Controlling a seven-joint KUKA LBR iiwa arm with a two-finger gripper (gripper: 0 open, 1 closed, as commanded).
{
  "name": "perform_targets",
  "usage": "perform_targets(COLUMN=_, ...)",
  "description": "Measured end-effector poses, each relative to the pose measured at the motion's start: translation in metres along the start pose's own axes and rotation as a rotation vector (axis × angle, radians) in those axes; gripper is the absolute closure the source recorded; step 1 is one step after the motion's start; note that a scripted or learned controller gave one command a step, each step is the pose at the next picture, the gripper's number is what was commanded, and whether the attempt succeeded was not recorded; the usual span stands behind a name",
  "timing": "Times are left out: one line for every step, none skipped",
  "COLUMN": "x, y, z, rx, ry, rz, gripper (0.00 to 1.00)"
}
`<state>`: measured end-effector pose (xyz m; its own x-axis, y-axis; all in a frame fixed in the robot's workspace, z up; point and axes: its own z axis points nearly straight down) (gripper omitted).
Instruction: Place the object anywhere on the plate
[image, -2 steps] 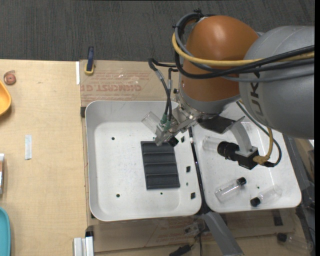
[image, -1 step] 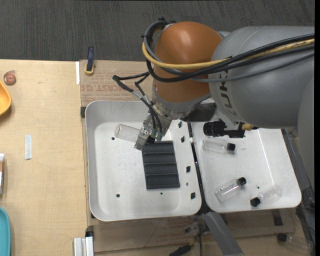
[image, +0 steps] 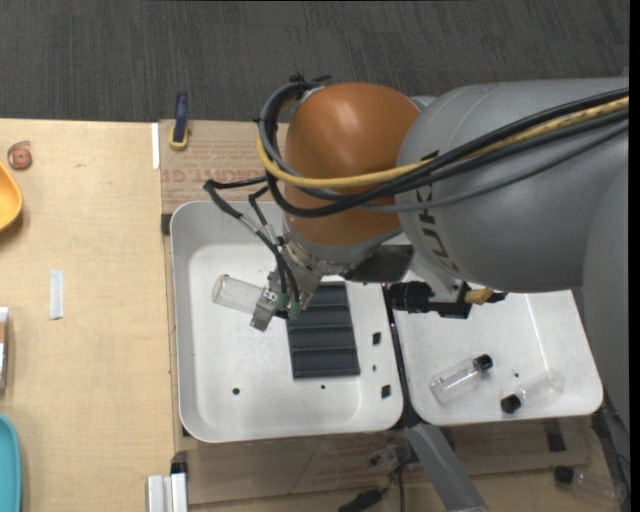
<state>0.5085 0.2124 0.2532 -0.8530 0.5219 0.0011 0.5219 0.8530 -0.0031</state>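
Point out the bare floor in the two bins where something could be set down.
Left bin: bare along the front wall, below the clear vial and left of the dark ribbed plate. Crowded mid-bin, where the gripper hangs by the vial. Right bin: bare behind the two capped vials; its front is crowded.

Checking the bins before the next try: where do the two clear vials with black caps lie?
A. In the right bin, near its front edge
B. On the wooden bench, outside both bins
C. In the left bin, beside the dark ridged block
A: both capped vials lie in the right bin, while the dark ridged block sits in the left bin.
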Motion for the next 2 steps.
perform_targets(x=0.0174, y=0.0075, z=-0.0266, rx=-0.003, ry=-0.002, rz=-0.193, gripper=1.0)
perform_targets(x=0.0173, y=0.0074, z=-0.0267, rx=-0.003, ry=-0.002, rz=-0.193, gripper=0.0)
